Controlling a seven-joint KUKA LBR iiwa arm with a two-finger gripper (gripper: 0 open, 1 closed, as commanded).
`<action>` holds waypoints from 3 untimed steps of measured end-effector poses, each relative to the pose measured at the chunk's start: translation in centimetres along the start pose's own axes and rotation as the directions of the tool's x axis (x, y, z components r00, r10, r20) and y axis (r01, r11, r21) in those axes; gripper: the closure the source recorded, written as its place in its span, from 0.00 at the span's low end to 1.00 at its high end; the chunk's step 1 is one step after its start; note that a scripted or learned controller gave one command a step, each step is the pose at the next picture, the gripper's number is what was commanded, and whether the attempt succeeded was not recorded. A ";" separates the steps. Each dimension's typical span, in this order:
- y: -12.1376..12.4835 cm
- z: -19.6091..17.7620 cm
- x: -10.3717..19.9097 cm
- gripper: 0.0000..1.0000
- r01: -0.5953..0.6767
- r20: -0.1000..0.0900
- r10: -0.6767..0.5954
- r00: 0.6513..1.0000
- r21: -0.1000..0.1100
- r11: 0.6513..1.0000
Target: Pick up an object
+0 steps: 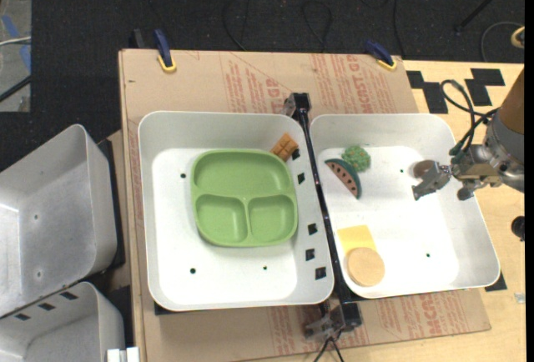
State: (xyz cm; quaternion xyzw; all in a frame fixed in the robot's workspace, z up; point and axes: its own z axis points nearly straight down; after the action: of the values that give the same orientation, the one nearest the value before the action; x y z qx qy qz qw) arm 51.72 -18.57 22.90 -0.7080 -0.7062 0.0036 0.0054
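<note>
Hovering over the right bin (467,185), the claw (427,183) is seen near that bin's right wall, reached in from the arm (505,143) at the right. Whether the claw is released or clenched cannot be told from this slant; nothing is seen between its tips.

The task's candidates are placed relative to the right bin: the watermelon slice (345,176) and the green broccoli piece (357,157) lie close together in its upper-left part, well apart from the claw; the yellow square (355,237) and the round cookie (365,266) lie touching or overlapping in its lower-left part. In the neighbouring left bin (167,210), the green divided plate (244,198) is set, with a small orange waffle piece (285,148) just beyond its upper-right corner, near the wall shared with the right bin.

Several failures may be judged likely. If the claw is lowered where it hangs, only bare bin floor would probably be met, since no object lies beneath it. The yellow square and cookie appear flat and could be slid rather than lifted. The watermelon slice and broccoli sit so near each other that one might be knocked aside while the other is sought.

Counted: two bins on the counter, one plate, one waffle piece, one watermelon slice, one broccoli piece, one yellow square, one cookie, one claw.
</note>
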 end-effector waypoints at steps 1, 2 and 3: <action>0.3 -0.6 0.0 0.00 0.003 0.003 -0.003 1.000 -0.012 1.000; -0.4 5.5 0.4 0.00 0.000 0.000 0.000 1.000 -0.006 1.000; -0.5 11.9 0.2 0.00 0.000 0.000 0.000 1.000 -0.006 1.000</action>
State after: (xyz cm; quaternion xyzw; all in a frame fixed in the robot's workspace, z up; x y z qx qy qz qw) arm 51.04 -18.34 10.99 -0.7080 -0.7062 0.0017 0.0033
